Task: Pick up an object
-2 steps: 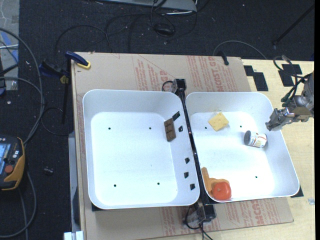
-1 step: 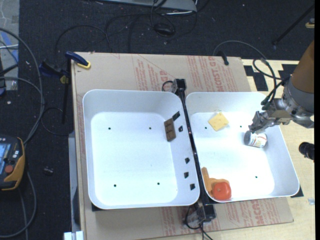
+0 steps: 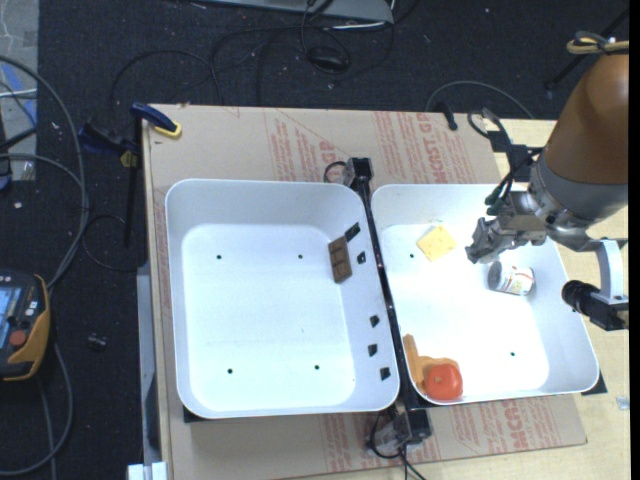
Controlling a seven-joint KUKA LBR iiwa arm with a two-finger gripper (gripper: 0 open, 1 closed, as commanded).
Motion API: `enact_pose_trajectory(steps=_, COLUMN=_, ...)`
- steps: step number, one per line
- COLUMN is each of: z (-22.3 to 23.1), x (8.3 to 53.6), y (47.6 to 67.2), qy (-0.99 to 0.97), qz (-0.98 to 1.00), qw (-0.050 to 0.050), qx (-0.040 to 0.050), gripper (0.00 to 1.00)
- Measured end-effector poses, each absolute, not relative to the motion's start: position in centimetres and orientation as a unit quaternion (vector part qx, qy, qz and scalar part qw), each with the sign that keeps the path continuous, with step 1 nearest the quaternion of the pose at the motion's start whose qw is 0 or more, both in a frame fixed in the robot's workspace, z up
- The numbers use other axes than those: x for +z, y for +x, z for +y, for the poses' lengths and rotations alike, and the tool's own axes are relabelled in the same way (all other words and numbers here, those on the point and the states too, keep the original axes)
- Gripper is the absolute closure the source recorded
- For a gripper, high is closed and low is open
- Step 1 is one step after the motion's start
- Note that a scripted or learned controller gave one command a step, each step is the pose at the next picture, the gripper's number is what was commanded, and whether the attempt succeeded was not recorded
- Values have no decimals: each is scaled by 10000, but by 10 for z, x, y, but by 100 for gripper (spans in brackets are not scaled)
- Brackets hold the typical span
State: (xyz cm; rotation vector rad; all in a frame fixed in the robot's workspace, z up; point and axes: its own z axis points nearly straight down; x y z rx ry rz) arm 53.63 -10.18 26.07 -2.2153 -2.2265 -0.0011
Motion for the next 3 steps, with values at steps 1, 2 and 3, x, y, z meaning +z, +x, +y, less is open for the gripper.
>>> enact_pose_trajectory(steps=1, z=-52, x=258, y=547, qy=-7060, qz=-7082, qw=3, qx=0, gripper=100)
enact_pose_trajectory(steps=2, z=6, x=260, y=546, qy=-7054, qz=-7088, qw=3, qx=-1, gripper=100)
enact_pose_trajectory(steps=3, z=56, x=245, y=553, qy=-7056, qz=-7086, qw=5, qx=3, gripper=100)
